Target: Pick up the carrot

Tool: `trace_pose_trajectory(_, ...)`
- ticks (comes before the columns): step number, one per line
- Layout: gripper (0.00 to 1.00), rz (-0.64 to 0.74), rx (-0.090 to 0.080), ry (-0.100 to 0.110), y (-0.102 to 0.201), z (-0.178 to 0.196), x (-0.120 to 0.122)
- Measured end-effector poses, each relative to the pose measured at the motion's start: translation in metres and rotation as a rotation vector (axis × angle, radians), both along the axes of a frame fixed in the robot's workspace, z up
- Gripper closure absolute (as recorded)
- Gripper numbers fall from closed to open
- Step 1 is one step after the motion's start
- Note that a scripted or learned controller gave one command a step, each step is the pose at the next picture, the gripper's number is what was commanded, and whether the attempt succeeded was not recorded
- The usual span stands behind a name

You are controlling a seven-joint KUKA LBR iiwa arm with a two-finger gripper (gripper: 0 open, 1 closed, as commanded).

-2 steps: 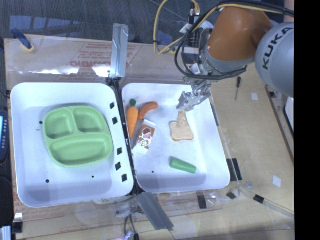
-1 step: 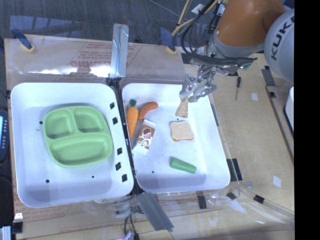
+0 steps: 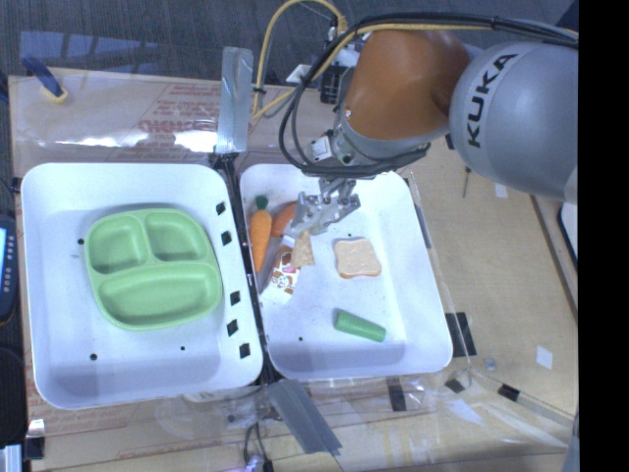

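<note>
Gripper [image 3: 316, 216] hovering low in the right bin [image 3: 418, 264], fingertips right over the cluttered back-left corner, and whether they are apart or together I cannot tell from up here. Nothing visibly sits between them. Just beside the tips lies the carrot [image 3: 259, 236], orange with a green top, hard against the bin's left wall, with another orange piece [image 3: 283, 218] pressed alongside it. That crowding is the danger: a finger could land on the neighbour or jam at the wall and the carrot slips. Further out, a slice of toast [image 3: 357, 258] and a green piece [image 3: 359, 325]; the green divided plate [image 3: 152, 266] waits in the left bin [image 3: 59, 362].
</note>
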State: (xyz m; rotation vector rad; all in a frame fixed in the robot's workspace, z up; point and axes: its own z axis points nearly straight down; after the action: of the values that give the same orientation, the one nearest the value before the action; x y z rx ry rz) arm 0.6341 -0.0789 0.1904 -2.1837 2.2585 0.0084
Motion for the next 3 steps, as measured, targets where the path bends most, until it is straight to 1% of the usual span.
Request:
trace_pose_trajectory(1,1.0,-0.47,0.0,-0.007,0.078,0.003,0.022)
trace_pose_trajectory(2,1.0,0.194,-0.001,-0.008,0.105,0.002,0.023)
trace_pose_trajectory(3,1.0,0.713,0.0,-0.008,0.101,0.033,0.023)
